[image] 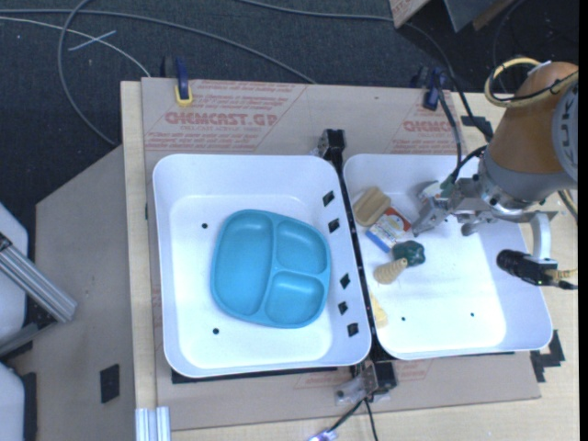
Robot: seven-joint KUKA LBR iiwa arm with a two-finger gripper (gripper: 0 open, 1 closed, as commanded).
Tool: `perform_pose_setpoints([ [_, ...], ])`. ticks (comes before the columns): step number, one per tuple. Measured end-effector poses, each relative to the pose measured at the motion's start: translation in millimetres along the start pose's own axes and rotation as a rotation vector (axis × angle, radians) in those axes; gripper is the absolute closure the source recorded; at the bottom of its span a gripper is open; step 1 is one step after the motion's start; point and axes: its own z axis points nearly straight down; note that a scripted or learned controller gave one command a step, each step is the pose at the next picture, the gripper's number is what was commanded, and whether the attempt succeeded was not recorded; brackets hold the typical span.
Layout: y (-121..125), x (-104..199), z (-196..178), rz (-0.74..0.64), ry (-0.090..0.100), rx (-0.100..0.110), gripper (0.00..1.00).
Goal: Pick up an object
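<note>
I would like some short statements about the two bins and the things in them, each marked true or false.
1. A blue divided plate lies in the left bin. True.
2. The plate has five compartments. False: it has three.
3. The small items lie in the right bin, near the wall shared with the left bin. True.
4. The arm reaches over the left bin. False: it is over the right bin.
5. The tan block lies on the blue plate. False: it lies in the right bin, above a small dark green thing.
</note>
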Motion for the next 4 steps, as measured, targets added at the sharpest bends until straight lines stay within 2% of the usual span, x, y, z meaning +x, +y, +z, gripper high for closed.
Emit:
perform_pose_setpoints([
  [1, 2.3, 0.3, -14.9, -0.001, -0.001, -0.009, 1.00],
  [2, 2.5, -6.4, -78.0, -0.002, -0.005, -0.016, 1.00],
  [3, 3.2, -6.5, -92.5, -0.002, -0.003, -0.011, 1.00],
  [4, 6.1, 53.8, -100.9, -0.008, 0.001, -0.009, 1.00],
])
